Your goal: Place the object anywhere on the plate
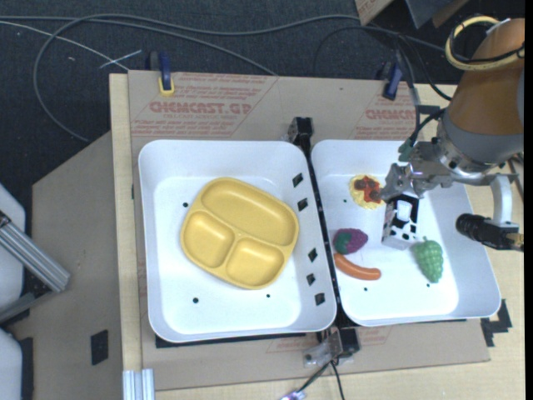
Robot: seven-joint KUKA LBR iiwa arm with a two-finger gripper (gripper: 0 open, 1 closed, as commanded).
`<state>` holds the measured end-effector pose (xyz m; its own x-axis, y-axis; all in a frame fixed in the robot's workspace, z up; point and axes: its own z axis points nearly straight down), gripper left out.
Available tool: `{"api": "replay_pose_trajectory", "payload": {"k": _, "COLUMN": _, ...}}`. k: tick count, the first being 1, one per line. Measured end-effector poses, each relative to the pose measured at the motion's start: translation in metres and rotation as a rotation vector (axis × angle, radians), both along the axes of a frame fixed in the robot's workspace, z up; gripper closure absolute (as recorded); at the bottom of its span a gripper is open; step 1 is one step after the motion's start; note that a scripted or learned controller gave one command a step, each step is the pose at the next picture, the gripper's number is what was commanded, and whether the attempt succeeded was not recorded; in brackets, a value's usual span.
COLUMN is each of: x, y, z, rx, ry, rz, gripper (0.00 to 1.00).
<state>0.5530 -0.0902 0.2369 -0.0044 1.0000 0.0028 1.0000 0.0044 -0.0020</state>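
Note:
A yellow plate [240, 232] with three compartments lies in the left bin [158, 223]. My gripper [400, 230] hangs over the middle of the right bin [475, 290], pointing down. Around it lie a purple toy fruit [351, 240] to its left, an orange sausage [358, 268] below that, a green bunch of grapes [430, 259] just to its right, and a yellow and red toy food piece [365, 189] at its upper left. I see nothing held in the gripper.
A black divider with clips [312, 223] runs between the two bins. Blue clamps [166, 72] hold the cardboard at the bench's far edge. The arm's orange band [491, 73] rises at the right.

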Motion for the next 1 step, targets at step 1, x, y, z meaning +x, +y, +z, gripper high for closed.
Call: {"api": "replay_pose_trajectory", "payload": {"k": 1, "x": -0.0148, "y": 0.0560, "z": -0.0121, "rx": 0.001, "ry": 0.003, "rz": 0.001, "gripper": 1.00}}
